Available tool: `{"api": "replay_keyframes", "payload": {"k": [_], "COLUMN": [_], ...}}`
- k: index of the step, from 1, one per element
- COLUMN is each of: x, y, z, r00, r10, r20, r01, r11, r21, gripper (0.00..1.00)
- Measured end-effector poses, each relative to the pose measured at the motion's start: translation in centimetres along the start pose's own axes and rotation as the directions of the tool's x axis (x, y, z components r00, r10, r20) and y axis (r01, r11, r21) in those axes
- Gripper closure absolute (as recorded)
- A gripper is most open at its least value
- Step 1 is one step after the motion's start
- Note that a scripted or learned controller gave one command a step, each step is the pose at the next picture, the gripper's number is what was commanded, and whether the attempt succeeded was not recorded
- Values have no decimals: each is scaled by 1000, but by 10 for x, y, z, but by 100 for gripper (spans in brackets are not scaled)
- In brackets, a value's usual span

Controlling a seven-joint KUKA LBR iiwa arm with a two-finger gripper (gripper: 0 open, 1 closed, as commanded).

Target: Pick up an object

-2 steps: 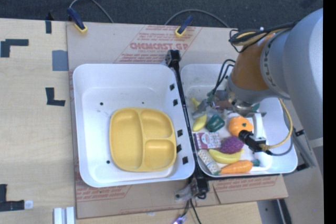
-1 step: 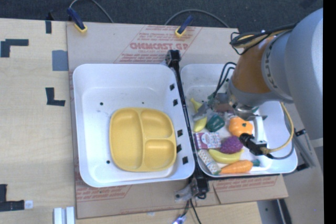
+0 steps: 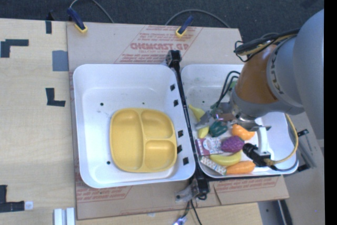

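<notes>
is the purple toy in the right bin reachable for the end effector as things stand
Probably yes: the purple toy lies uncovered on top of the pile in the right bin, with the end effector hovering just above it.

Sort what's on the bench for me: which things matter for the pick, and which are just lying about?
For the pick:
- gripper
- right bin
- green toy
- purple toy
- banana
- orange carrot

Lying about:
- left bin
- yellow divided tray
- yellow-tipped clamps
- cardboard sheet

light: bright, even | shadows: soft, faint | glare: mild on white bins [image 3: 84,113] | focus: slightly soft, low resolution
</notes>
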State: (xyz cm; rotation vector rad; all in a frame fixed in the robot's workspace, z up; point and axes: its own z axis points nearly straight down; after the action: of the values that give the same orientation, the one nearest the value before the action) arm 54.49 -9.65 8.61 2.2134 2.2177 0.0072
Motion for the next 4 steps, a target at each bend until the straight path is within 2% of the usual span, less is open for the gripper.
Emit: {"api": "replay_keyframes", "payload": {"k": [1,2,3,4], "x": [-32,-125,-94,-94], "y": [104,115,124,126], "z": [-57,-24,2,-7], "r00": [1000,1000,1000,1000], "r10": [-1,1,-1,-2], "r20": [-1,-2,0,3], "r01": [1,-1,1,2], "r11": [1000,1000,1000,1000], "r21": [11,13,8,5], "gripper": [0,0,0,100]}}
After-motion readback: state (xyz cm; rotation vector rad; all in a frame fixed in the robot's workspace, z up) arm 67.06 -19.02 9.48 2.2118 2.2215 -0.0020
